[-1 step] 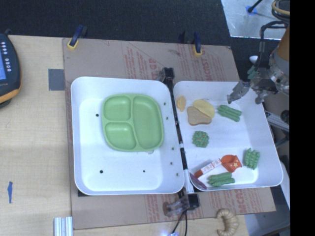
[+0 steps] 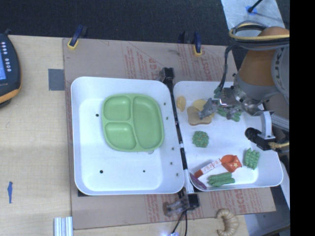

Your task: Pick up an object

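Note:
The right bin holds several small items. A tan flat piece lies at its upper left, a small yellow piece beside it. A green knobbly ball sits in the middle. Near the front are a red-and-white packet, an orange piece, a green bean pod and a green ridged block. My gripper is low over the bin's upper part, just right of the tan piece and touching or nearly touching it. A small green item lies just right of the gripper, under the wrist.
The left bin carries a light green divided plate. A black clip sits where the bins meet at the back. A black part with cable overhangs the right bin's right side. A tan curled item lies on the bench in front.

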Controlling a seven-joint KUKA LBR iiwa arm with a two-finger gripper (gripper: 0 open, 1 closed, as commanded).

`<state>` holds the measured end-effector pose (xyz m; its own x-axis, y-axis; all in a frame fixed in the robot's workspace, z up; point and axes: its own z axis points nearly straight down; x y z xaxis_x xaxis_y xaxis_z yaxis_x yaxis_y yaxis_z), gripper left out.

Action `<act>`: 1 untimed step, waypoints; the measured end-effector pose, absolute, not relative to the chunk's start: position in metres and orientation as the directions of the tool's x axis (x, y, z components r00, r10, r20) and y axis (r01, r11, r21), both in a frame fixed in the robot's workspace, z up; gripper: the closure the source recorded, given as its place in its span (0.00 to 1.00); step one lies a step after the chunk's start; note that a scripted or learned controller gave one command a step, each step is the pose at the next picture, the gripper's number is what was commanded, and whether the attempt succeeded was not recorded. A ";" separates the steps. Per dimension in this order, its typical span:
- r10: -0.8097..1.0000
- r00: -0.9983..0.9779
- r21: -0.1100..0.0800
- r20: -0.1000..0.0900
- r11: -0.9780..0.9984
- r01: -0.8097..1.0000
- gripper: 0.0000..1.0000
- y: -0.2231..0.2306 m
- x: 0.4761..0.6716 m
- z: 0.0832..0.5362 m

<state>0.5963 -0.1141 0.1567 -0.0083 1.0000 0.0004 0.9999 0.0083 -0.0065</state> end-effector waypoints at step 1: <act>1.000 -0.004 -0.004 0.000 0.004 1.000 0.00 -0.100 0.573 0.092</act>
<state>0.5727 -0.1004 0.0917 -0.0036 1.0000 -0.0002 1.0000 0.0036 -0.0043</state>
